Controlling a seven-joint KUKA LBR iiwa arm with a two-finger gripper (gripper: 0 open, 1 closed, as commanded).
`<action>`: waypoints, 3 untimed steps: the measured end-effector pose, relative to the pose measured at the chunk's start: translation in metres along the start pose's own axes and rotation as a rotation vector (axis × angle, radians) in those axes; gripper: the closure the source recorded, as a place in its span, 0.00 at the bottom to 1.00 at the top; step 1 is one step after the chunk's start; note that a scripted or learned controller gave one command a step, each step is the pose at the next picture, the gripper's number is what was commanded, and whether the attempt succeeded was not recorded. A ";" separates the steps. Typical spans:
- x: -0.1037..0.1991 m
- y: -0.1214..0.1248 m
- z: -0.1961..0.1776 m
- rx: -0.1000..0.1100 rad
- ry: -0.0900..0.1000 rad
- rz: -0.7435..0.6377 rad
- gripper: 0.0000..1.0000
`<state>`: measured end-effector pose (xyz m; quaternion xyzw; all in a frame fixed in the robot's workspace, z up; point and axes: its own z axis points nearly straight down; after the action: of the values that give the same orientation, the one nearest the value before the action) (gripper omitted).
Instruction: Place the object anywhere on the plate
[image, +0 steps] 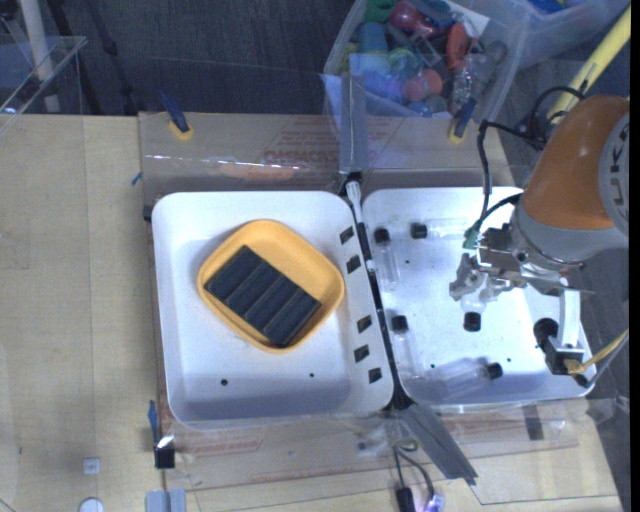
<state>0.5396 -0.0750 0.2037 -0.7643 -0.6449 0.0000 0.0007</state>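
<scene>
Already on the Plate: Dark Object in the Left Bin, Arm over the Right

Seemingly, the task's end state had been reached at this moment. The yellow plate (271, 284) lay in the left bin (180, 380), turned at a slant to the bin's walls, and a dark ribbed block (262, 292) rested flat on its middle, inside the raised rim, which would keep it from sliding off. The block's long edges ran with the plate's own tilt, as a thing set down rather than dropped would lie.

The arm (585, 170), grey with its orange band, reached in from the right and hung over the right bin (430, 260), well apart from the plate. Its gripper (483, 280) sat low near that bin's floor. Whether its two prongs stood apart or together could not be told; the metal parts merged against the pale bin, and nothing could be seen between them.

Small dark studs, one of them at (470, 321), dotted the right bin's floor. A clear crate of coloured toys (420, 50) stood behind both bins, out of the working area.
</scene>
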 end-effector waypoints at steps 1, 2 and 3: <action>0.026 0.069 -0.005 0.000 -0.002 -0.079 1.00; 0.043 0.109 -0.007 -0.003 -0.003 -0.227 1.00; 0.087 0.099 0.019 0.002 -0.001 -0.374 1.00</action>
<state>0.6516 -0.0062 0.1844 -0.6312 -0.7756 0.0008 0.0012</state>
